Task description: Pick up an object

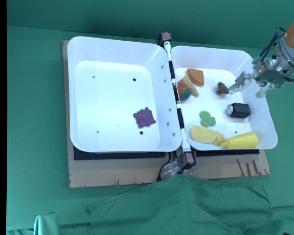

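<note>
My gripper (250,86) hangs over the right bin (213,54) near its far right corner, fingers spread apart with nothing between them. Just left of one fingertip lies a small brown mushroom-like piece (222,87). Below the gripper sits a black block (239,110). Along the bin's front wall lie a yellow bottle (241,140) and a pale yellow slice (204,135). A green piece (206,118) rests in the middle. An orange waffle wedge (195,76) and an orange-and-teal toy (186,89) sit near the divider.
The left bin (88,50) holds a purple grape cluster (144,117). Both bins stand on a cardboard sheet (103,179). A black-and-white rod (174,91) runs between the bins. Green cloth (186,204) bunches up in front.
</note>
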Robot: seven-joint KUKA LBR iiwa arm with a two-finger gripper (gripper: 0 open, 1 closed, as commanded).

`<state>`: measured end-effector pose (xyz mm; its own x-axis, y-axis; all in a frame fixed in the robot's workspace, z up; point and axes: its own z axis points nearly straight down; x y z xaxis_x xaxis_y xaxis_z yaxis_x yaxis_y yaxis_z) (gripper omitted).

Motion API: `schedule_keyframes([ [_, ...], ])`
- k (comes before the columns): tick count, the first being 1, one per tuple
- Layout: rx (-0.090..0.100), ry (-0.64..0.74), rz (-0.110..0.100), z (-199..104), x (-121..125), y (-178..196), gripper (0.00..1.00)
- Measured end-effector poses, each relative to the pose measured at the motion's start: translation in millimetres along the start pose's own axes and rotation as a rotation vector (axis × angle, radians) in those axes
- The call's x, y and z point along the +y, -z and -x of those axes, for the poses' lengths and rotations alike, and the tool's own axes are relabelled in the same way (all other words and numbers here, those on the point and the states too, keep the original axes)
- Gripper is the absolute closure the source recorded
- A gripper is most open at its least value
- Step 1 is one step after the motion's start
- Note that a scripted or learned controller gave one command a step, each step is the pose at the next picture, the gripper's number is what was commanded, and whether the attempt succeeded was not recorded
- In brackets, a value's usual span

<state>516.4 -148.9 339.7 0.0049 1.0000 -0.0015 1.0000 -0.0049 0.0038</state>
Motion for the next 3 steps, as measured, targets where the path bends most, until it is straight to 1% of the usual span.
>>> schedule_keyframes([
  [1, 0.000, 0.000, 0.000, 0, 0, 0, 0.00],
  [2, 0.000, -0.001, -0.005, 8, 5, -46, 0.00],
  [3, 0.001, 0.000, -0.007, 15, 7, -106, 0.00],
])
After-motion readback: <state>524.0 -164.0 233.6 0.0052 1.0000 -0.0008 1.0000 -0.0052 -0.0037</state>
